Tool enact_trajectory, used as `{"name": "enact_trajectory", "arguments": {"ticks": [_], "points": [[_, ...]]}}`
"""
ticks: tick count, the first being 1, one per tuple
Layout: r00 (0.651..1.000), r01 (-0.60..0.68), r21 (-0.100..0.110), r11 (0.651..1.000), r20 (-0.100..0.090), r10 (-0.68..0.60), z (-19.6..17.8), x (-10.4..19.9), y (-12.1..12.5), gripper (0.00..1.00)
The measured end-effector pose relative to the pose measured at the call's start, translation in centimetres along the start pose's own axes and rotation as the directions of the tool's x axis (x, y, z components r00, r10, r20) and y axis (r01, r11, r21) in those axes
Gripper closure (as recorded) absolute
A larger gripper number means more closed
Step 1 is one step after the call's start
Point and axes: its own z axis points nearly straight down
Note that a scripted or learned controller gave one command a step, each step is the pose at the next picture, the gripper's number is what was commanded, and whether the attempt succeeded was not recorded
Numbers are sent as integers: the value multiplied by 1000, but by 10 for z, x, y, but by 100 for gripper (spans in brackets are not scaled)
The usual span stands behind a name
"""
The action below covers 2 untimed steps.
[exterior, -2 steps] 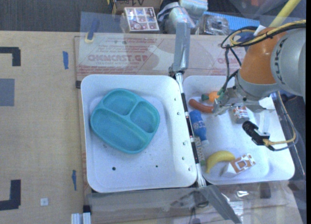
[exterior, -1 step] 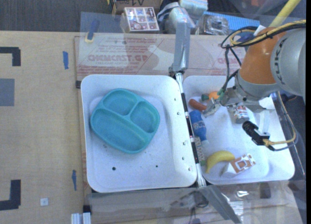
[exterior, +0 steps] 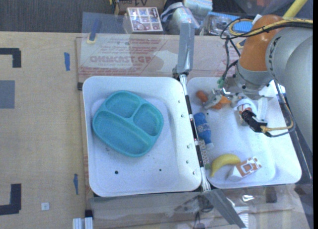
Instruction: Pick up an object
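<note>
On the desk, the left bin carries a teal divided plate lying flat near its middle, with bare white floor around it on all sides. Across the central divider, the right bin holds a blue bottle just beside the inner wall, a banana and a small orange-and-white carton near the front rim, and an orange object toward the back. The end effector sits down at that orange object, apparently touching it; whether it is released or clenched cannot be told. A sound pick likely means centring on the orange object, closing fully, then lifting straight up, since the divider and back wall stand near. Open room lies toward the bin's middle.
</note>
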Motion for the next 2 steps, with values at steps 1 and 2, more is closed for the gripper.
{"name": "enact_trajectory", "arguments": {"ticks": [1,2], "points": [[1000,3,-5,1000,4,-3,-11,0,1,100],[1000,-25,-31,999,9,25,-100,68,8,100]]}}
